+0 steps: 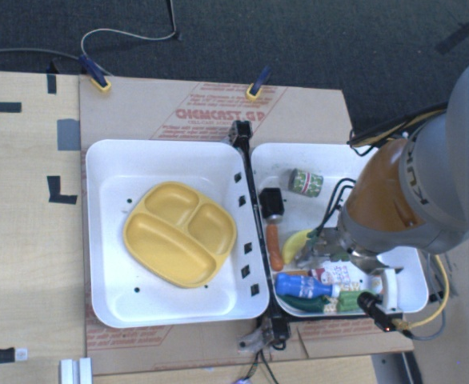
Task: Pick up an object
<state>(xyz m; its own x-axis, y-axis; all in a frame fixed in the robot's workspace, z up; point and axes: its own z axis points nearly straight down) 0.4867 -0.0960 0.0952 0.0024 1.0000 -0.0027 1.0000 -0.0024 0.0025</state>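
In the right bin lie a small green can, a black block, an orange carrot-like stick, a yellow banana-shaped piece, a blue bottle, a green item and a white printed packet. My gripper is low over the front of this bin, beside the yellow piece and above the packet. The orange-banded wrist hides its fingers.
The left bin holds a yellow divided plate. A black divider clip sits between the bins. Both bins rest on a cardboard sheet held by yellow clamps. Cables hang near the right bin's front corner.
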